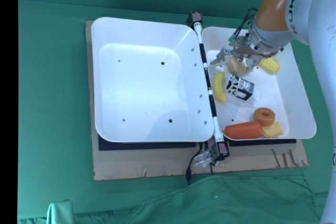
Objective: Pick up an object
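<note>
My gripper (235,62) hangs over the back left part of the right bin (294,94). It is open, with its fingers on either side of a small tan rounded object (237,66) that lies under it. Just right of the gripper is a yellow corn piece (269,64). In front of it lie a yellow banana (218,87) and a black and white carton (239,87). Near the bin's front are an orange ring (264,115), a red-orange carrot (242,130) and a small yellow piece (272,129).
The left bin (147,81) stands beside the right one, with a black and white divider bar (206,78) running between them. Both rest on a cardboard sheet (152,168) over green cloth. The arm (310,2) comes in from the upper right.
</note>
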Controlling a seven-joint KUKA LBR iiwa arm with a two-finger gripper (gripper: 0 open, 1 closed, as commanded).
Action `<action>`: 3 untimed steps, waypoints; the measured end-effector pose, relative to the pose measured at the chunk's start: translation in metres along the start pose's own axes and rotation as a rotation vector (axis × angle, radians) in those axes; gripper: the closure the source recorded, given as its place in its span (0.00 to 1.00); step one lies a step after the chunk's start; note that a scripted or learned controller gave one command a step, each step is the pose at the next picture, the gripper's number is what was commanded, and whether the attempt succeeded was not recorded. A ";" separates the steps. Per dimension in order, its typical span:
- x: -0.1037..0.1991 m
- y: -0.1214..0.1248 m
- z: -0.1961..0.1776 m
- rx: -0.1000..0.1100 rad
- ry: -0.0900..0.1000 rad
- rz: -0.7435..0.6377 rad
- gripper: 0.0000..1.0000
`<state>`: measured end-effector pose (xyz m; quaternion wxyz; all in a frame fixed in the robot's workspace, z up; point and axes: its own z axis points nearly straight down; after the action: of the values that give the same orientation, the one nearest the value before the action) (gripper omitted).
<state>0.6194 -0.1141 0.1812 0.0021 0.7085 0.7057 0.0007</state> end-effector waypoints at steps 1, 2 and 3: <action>-0.003 0.003 -0.016 -0.014 -0.005 0.004 1.00; -0.008 0.015 -0.069 -0.004 -0.001 -0.001 1.00; -0.015 0.009 -0.130 -0.007 -0.002 0.000 1.00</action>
<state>0.6278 -0.1286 0.3114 0.0052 0.7085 0.7057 0.0025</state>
